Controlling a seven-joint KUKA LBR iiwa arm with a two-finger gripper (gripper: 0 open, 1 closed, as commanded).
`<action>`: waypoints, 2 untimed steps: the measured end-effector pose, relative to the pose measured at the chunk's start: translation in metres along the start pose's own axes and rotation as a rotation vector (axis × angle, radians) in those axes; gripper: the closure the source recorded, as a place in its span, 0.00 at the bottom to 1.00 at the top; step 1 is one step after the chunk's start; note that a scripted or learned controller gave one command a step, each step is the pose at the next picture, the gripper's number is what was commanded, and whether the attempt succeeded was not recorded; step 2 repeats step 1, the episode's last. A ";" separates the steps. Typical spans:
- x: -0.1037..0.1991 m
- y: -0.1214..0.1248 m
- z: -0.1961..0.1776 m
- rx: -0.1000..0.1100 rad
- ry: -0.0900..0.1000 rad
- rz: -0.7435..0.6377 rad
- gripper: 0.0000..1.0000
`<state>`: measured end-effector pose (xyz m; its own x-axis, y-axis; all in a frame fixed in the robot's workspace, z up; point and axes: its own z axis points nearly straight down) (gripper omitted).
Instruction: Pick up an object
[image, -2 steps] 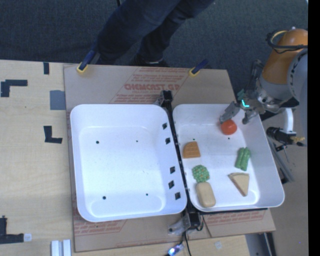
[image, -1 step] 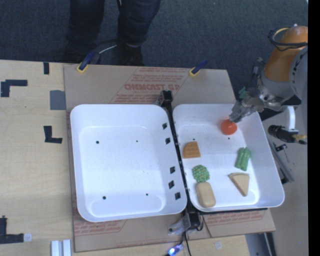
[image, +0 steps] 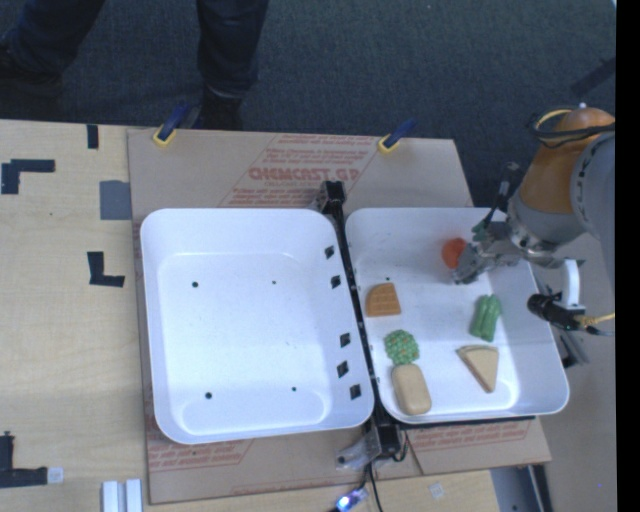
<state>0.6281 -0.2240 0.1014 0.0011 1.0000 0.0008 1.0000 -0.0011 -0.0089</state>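
The right bin (image: 520, 400) holds several toy foods. A small red piece (image: 453, 251) lies near its far right side, partly behind my gripper. An orange-brown cracker-like piece (image: 383, 299) sits at the bin's left. A green broccoli (image: 401, 346) lies above a tan potato-like piece (image: 410, 389). A green pickle (image: 486, 316) lies over a tan wedge (image: 481, 365). My gripper (image: 470, 266) reaches down from the right, right next to the red piece, its tips low in the bin.
The left bin (image: 160, 250) stands beside the right one, with a black clip strip (image: 344, 300) between them. Both rest on a brown cardboard sheet (image: 300, 170) on the wooden bench. The arm's orange band (image: 555, 170) rises over the right bin's far corner.
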 end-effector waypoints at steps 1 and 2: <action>0.001 0.003 -0.004 -0.007 -0.001 -0.002 0.00; 0.001 0.003 -0.004 -0.007 -0.001 -0.002 0.00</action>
